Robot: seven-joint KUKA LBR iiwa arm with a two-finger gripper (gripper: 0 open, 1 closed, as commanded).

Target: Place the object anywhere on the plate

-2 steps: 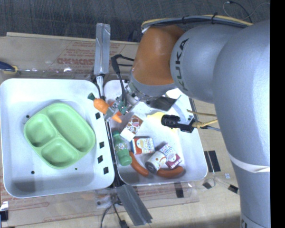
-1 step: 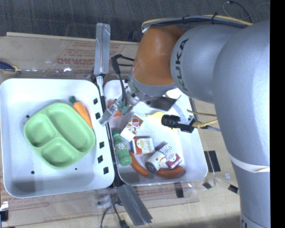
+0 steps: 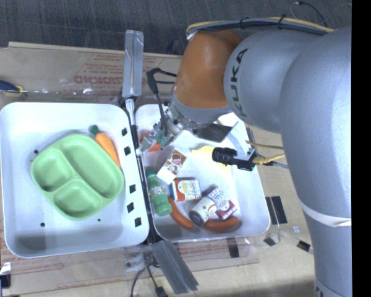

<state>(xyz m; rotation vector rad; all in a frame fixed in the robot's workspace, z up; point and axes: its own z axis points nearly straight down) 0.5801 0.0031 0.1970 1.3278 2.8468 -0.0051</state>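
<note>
A light green divided plate (image 3: 77,174) lies in the left bin (image 3: 18,228). An orange carrot (image 3: 107,146) with a green top rests against the plate's upper right rim. My gripper (image 3: 157,135) is low over the upper left corner of the right bin (image 3: 256,212), close to the divider. The grey and orange wrist hides most of it. Small grey and orange shapes (image 3: 149,142) sit right at its tip, too hidden to name. I cannot see anything held.
The right bin holds several items: a green bottle (image 3: 157,193), a small red-and-white carton (image 3: 187,189), a can (image 3: 201,211), two sausages (image 3: 222,225) along the front wall, and a white packet (image 3: 173,164). The arm covers the bin's back half.
</note>
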